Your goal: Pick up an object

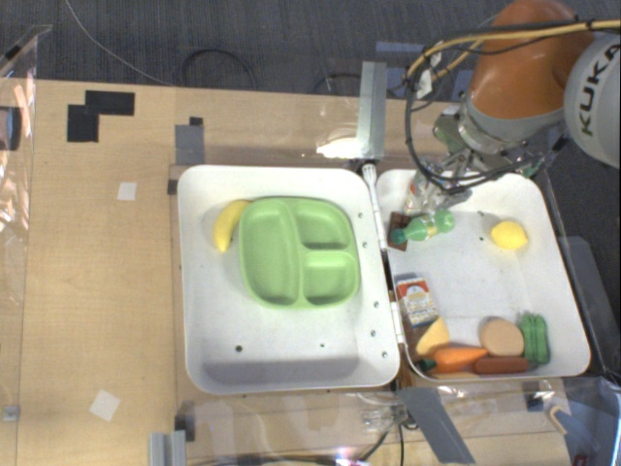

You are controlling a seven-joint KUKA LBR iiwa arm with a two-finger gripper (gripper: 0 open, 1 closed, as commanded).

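My gripper [428,200] hangs over the upper left part of the right bin [563,289], below the orange wrist band. Just under it a small green bottle [429,227] lies on its side, with a dark brown piece [400,234] at its left end. The gripper tip looks close to or touching the bottle's top; I cannot tell which. A yellow lemon [509,235] rests to the right of the bottle.
The right bin's lower part holds a small carton [415,299], a cheese wedge [433,335], a carrot [458,355], a round bun [502,336], a sausage [502,364] and a green vegetable [534,338]. The left bin [209,338] holds a green divided plate [296,250] and a banana [227,223].
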